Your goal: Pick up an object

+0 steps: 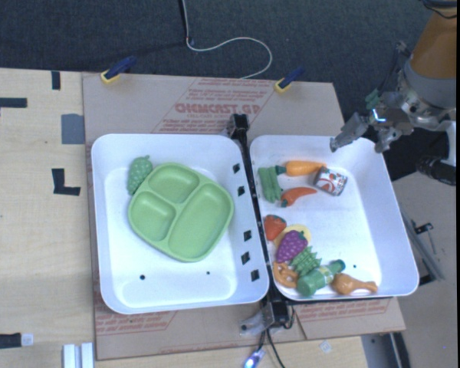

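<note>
Tool (pixel 362 136) spread wide, holding nothing, above the right bin's (pixel 391 198) far rim.

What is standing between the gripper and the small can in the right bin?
Nothing visible. The gripper hovers over the right bin's upper right rim, and the small can lies just below and left of it on bare white floor. The orange carrot lies left of the can, outside that path.

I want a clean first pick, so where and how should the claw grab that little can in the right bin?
Grip the can across its round sides, coming straight down from above. It lies tilted on its side with bare bin floor around it, apart from the carrot.
</note>
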Robot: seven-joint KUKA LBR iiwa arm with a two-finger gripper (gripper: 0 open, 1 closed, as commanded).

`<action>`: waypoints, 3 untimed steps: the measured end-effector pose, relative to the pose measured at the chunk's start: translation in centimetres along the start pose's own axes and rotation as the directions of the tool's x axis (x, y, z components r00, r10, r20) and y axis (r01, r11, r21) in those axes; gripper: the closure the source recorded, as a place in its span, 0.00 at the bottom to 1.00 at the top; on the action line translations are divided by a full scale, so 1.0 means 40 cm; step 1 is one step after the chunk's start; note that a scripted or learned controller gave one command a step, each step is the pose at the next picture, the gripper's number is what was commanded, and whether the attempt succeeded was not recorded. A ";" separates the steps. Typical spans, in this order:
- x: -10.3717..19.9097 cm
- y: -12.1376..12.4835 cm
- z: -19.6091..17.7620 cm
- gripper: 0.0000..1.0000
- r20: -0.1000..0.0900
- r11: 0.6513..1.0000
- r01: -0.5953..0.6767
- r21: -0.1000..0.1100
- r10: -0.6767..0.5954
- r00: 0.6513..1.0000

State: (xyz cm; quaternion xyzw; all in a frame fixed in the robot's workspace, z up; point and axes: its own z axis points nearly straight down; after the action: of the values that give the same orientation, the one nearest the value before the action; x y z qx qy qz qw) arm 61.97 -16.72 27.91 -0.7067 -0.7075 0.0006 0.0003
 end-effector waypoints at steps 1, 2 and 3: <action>0.073 -0.170 -0.553 0.00 0.003 1.000 0.002 -0.020 -0.002 1.000; 0.073 -0.165 -0.550 1.00 0.002 1.000 0.001 -0.002 -0.001 1.000; -0.108 -0.350 -0.593 1.00 0.003 1.000 -0.010 -0.003 0.010 1.000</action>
State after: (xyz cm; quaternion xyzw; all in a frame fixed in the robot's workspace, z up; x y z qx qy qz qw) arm 47.99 -21.06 51.65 -0.7103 -0.7039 0.0006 -0.0018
